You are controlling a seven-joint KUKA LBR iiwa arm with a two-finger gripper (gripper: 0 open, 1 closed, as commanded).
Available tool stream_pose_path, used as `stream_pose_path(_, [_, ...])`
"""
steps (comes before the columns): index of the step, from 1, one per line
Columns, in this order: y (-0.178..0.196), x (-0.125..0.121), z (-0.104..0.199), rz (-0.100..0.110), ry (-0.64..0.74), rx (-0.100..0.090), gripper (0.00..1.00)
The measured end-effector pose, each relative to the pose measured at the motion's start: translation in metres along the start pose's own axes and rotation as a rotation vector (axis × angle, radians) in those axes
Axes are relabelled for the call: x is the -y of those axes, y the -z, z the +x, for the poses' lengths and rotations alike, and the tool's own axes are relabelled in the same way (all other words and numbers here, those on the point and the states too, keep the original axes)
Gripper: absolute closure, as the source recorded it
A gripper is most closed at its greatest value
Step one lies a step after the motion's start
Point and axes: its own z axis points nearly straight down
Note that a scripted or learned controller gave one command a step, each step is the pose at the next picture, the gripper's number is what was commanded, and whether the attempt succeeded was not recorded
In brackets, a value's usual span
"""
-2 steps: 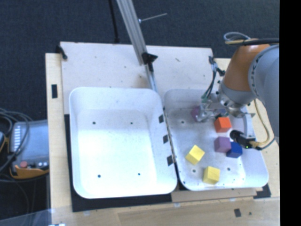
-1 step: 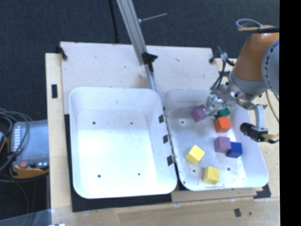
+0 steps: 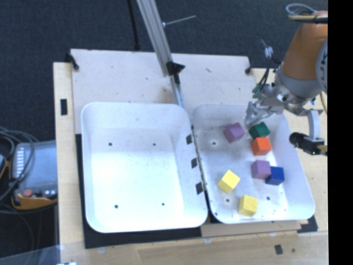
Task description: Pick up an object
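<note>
The pincer (image 3: 255, 116) hung over the far right part of the shallow white right-hand bin (image 3: 298, 203), at the end of the grey arm with the orange band (image 3: 304, 51) that reached in from the right. Its state could not be read from this view, because the metal tip merged with the cables and bracket above it.

The deciding relation was the position of the small dark green cube (image 3: 259, 130). It lay directly at the near side of the pincer tip, apparently touching or just beside it, though the slanted view left open whether the tip was at cube height or above it. The small purple cube (image 3: 234, 132) lay just to the pincer's left and slightly nearer the camera. The small orange cube (image 3: 261, 145) sat immediately beyond the green one, nearer the camera.

All three cubes were roughly square, so no long axis governed the approach. In judgement, the green cube was the nearest candidate, and a small shift toward the near side would centre the pincer over it.

The remaining blocks lay well apart from the pincer, toward the near edge of the bin.
</note>
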Motion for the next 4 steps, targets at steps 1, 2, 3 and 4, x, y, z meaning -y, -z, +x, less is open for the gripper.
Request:
stream_pose_path(1, [0.029, -0.001, -0.002, 0.002, 0.001, 0.0, 1.0])
stream_pose_path(2, [0.015, 0.015, 0.049, 0.008, 0.003, -0.003, 1.0])
stream_pose_path(3, [0.023, 0.027, 0.098, 0.006, 0.004, -0.004, 1.0])
stream_pose_path(4, [0.009, 0.047, 0.145, 0.009, 0.003, -0.003, 1.0])
